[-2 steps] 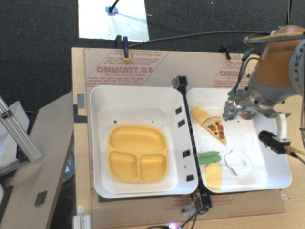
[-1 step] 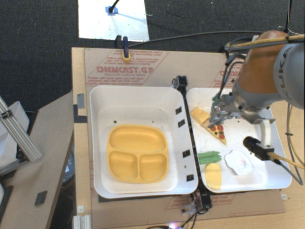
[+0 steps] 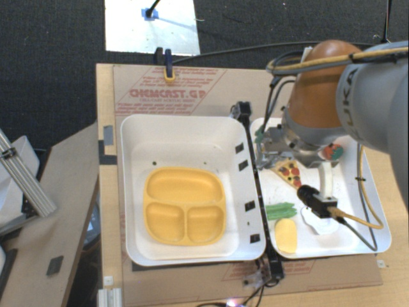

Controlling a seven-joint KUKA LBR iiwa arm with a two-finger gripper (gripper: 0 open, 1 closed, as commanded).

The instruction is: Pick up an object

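Observation:
The right bin (image 3: 374, 229) holds several small objects. A slice of toy pizza (image 3: 289, 171) lies near its middle, a green piece (image 3: 280, 210) sits by the divider, and a yellow oval piece (image 3: 285, 235) rests near the front edge. A white piece (image 3: 326, 179) stands upright to the right, and a red and green thing (image 3: 331, 151) peeks out under the arm. My gripper (image 3: 276, 147) hangs low over the back left of this bin, just above the pizza slice. The wrist hides its tips.
The left bin (image 3: 137, 139) holds a yellow divided plate (image 3: 185, 204). A black divider with clips (image 3: 250, 171) runs between the bins. The arm's grey and orange body covers the back of the right bin. A yellow cable (image 3: 364, 222) loops over its right side.

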